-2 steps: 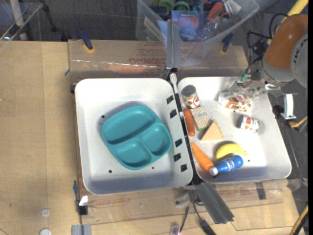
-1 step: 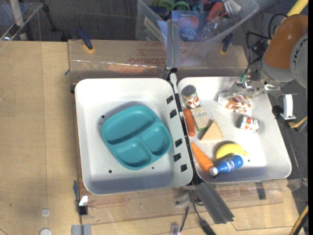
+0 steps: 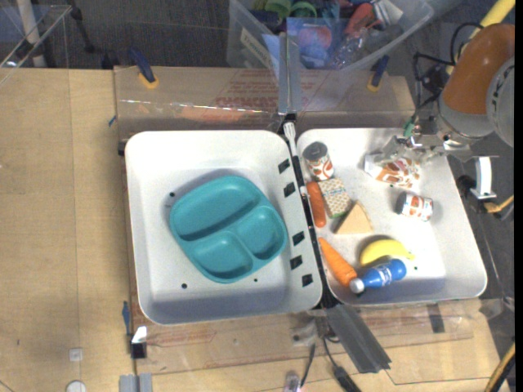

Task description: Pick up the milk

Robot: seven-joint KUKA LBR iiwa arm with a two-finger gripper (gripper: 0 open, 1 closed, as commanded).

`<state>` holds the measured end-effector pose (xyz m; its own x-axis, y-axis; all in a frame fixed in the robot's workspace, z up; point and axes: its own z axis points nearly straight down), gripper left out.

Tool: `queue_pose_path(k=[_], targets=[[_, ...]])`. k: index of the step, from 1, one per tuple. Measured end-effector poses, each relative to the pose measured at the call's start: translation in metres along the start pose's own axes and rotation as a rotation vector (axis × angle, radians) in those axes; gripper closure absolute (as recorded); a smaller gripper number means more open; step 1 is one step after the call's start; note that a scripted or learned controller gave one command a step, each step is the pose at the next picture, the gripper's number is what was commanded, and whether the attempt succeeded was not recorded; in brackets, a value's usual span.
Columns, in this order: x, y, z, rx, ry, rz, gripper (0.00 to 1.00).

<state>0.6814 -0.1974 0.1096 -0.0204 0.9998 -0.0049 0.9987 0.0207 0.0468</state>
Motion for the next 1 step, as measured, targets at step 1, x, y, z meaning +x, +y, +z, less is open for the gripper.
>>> queue_pose_path(k=[1], targets=[[0.0005,0.0001,-0.0005,-0.001,-0.003,-0.028,0.0]])
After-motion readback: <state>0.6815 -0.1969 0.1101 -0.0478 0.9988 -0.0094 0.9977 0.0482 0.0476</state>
